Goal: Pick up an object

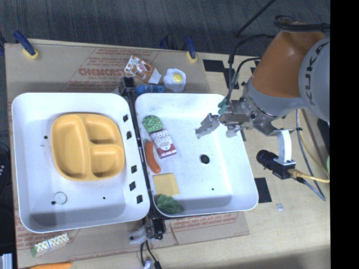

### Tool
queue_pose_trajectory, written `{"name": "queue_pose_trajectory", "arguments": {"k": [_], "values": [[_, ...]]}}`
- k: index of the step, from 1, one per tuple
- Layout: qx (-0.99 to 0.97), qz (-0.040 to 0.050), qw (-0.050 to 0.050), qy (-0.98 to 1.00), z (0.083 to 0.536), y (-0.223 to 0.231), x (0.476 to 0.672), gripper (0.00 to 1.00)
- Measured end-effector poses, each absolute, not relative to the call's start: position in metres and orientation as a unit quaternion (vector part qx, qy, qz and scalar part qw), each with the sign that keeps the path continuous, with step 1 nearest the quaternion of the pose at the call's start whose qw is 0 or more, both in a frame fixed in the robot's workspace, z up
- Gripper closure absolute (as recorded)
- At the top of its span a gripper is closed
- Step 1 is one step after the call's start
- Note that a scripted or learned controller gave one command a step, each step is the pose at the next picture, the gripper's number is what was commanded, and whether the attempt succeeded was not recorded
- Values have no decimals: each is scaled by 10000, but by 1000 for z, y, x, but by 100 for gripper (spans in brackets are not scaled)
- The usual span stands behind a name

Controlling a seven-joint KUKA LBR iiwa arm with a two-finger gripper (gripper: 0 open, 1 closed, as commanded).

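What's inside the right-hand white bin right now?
Along the right bin's left wall lie a green pea pod, a small red carton, a hot dog, a cheese slice and a leafy green. The gripper hovers above it, hiding some floor.

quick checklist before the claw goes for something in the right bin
1. Objects present in right bin: ok, they line its left wall.
2. Claw over right bin: ok.
3. Claw above a target: not ok, it sits right of the small carton and hot dog.
4. Claw carrying nothing: ok.
5. Cheese slice graspable: cannot tell, lies flat.
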State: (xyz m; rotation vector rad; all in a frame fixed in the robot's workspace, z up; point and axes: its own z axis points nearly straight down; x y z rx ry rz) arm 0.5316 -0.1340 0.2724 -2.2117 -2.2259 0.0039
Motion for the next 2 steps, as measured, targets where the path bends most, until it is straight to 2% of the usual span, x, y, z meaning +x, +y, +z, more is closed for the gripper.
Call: {"name": "queue_pose_trajectory", "arguments": {"k": [1,2], "values": [[-7629,26,35,-6465,114,-117,550,0],[-7810,-3,-5,-6245,95,-92,596,0]]}}
